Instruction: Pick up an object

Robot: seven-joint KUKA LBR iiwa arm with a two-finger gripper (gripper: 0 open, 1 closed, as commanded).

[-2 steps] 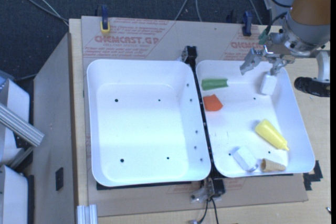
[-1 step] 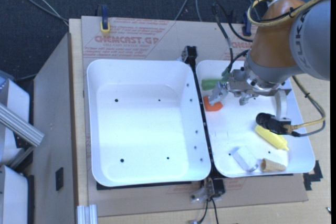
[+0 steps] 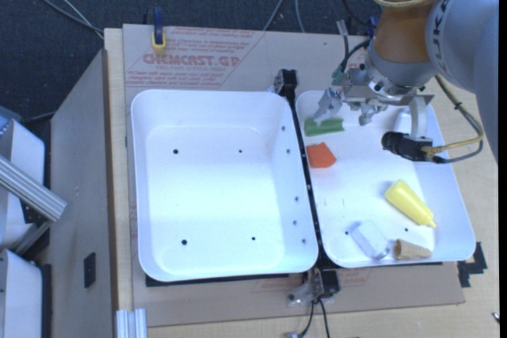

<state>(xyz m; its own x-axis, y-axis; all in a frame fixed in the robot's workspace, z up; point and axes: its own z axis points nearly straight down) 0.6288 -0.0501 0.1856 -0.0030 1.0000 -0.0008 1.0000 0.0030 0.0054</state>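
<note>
My gripper (image 3: 346,108) hangs over the far part of the right bin (image 3: 455,194), and its two fingers stand apart, so it is open. A flat green block (image 3: 325,124) lies just under the left fingertip (image 3: 325,105), beside it rather than between the fingers. An orange block (image 3: 321,155) rests a little nearer the front, close to the divider. Toward the bin's front right lies a yellow piece (image 3: 410,202). A pale grey piece (image 3: 368,239) and a tan piece (image 3: 413,250) sit by the front rim.
The left bin (image 3: 150,170) stands next to the right one, with black clamps (image 3: 285,81) at the divider. A black connector with a yellow cable (image 3: 405,144) hangs from the arm over the right bin. Cables trail behind the bench.
</note>
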